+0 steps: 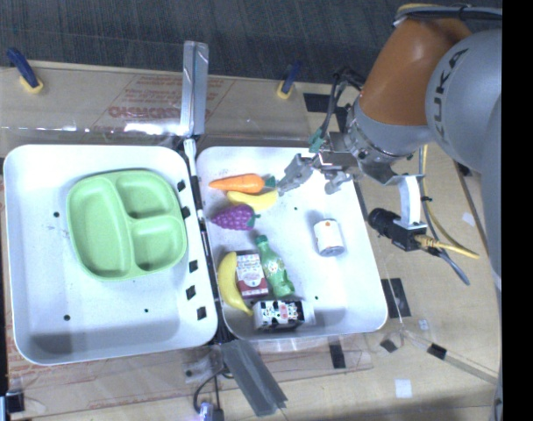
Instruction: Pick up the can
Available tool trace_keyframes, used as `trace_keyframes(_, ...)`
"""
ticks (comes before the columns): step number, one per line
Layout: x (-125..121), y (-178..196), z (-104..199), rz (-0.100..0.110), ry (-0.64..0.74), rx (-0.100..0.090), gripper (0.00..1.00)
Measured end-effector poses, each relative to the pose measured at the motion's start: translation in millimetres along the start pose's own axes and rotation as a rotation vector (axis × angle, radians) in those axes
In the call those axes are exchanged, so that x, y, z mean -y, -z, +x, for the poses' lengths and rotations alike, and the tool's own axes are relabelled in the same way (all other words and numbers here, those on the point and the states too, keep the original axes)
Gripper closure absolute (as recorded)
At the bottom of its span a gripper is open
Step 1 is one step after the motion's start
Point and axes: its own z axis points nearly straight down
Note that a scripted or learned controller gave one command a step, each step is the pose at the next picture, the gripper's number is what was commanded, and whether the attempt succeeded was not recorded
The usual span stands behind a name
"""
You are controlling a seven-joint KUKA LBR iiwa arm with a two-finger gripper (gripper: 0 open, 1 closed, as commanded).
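Observation:
A small white can [328,237] lies on its side in the right part of the right bin [358,310]. My gripper [316,177] hangs over the bin's far part, above and slightly left of the can and apart from it. Its two fingers [294,173] stand spread open with nothing between them. The left finger is close to the carrot's green top.
The right bin also holds a carrot [238,182], a yellow piece [253,199], purple grapes [234,218], a green bottle [273,268], a dark red packet [247,275], a banana [229,284] and a black box [278,314]. A green divided plate [126,222] lies in the left bin [30,323].

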Motion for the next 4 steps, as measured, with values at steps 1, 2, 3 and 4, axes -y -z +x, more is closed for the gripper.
trace_keyframes(1, 80.9, -54.2, -57.7, -0.001, -0.039, 0.000, 0.00)
trace_keyframes(2, 40.0, -71.6, -79.8, -0.002, -0.108, 0.000, 0.00)
trace_keyframes(3, 14.4, -148.3, -82.3, -0.031, -0.095, 0.011, 0.00)
trace_keyframes(4, 14.7, -138.9, -81.6, -0.027, -0.094, 0.009, 1.00)
